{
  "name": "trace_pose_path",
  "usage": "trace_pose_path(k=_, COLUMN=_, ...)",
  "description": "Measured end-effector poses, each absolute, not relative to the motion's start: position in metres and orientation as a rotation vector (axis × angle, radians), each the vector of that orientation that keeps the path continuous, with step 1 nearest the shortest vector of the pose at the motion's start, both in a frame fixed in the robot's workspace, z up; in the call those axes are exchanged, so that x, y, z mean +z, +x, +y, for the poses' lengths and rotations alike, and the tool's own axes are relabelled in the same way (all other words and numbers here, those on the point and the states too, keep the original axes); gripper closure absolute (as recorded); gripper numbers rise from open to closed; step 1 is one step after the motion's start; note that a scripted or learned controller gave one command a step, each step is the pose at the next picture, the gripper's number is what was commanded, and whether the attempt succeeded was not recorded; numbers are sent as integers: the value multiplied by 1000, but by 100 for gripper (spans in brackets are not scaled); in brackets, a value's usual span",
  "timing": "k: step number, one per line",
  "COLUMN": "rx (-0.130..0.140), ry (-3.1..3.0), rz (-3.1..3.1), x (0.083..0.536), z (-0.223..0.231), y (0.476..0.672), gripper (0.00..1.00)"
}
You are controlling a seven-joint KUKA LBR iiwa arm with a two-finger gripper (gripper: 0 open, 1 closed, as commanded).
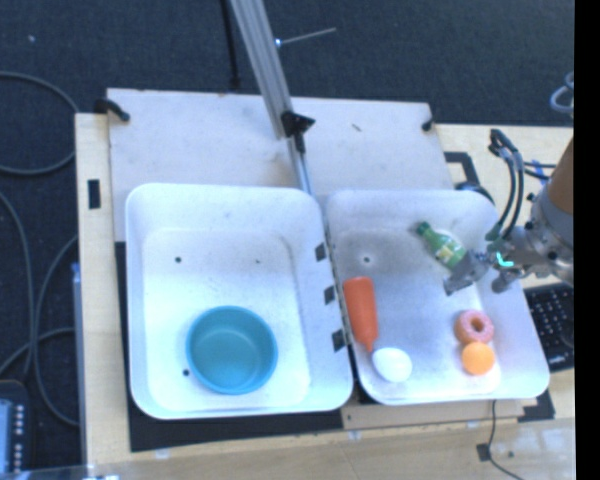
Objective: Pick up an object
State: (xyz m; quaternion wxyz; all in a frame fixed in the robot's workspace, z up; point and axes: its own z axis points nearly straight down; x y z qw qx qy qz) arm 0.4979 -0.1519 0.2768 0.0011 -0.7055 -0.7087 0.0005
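Two white bins sit side by side on the bench. The left bin has a blue bowl near its front edge. The right bin has five small things in it. An orange carrot-shaped toy lies along its left wall. A white egg-shaped thing sits just beside the carrot's front end, near the front edge. A pink ring and an orange ball sit close together near the front right corner. A small green bottle lies tilted toward the back of the bin.

The gripper comes in over the right edge of the right bin. It hangs between the green bottle and the pink ring. Its two fingers look spread apart, and nothing is between them.

So I think the robot is at the reaching step, and nothing is picked up yet. Next, it needs to choose one thing, maybe the bottle or the ring since they are nearest. Then it must put its fingers on both sides of it and squeeze.
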Motion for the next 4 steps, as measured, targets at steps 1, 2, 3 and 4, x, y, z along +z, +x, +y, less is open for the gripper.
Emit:
trace_pose_path(k=1, rx=-2, ry=-2217, rz=-2227, x=278, z=-152, y=498, gripper=0)
trace_pose_path(k=2, rx=7, ry=-2219, rz=-2219, x=234, z=-151, y=500, gripper=0)
trace_pose_path(k=3, rx=7, ry=-2219, rz=-2219, x=189, z=-148, y=498, gripper=0)
trace_pose_path(k=4, rx=9, ry=-2218, rz=-2218, x=126, z=-155, y=499, gripper=0)
